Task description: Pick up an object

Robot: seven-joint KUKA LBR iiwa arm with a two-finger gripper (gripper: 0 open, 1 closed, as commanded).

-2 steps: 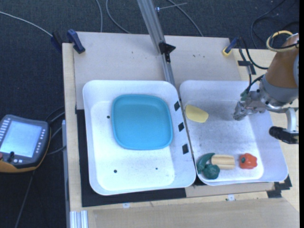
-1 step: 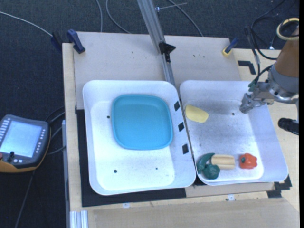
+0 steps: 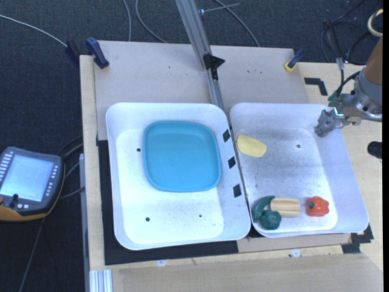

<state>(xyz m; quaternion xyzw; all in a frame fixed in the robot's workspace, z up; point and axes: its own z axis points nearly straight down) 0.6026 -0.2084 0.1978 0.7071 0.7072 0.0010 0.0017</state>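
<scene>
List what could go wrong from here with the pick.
The gripper sits at the right bin's far right edge, away from every item, so a descent here would likely grab nothing. The green vegetable, beige piece and red pepper crowd the near rim; a grasp there could clip a neighbour or the wall.

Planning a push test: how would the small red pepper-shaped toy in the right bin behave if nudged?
The small red pepper-shaped toy looks rounded, so it would probably roll or wobble. Its surface looks smooth, so it may slip. It lies near the right white bin's front wall, which could stop it.
</scene>
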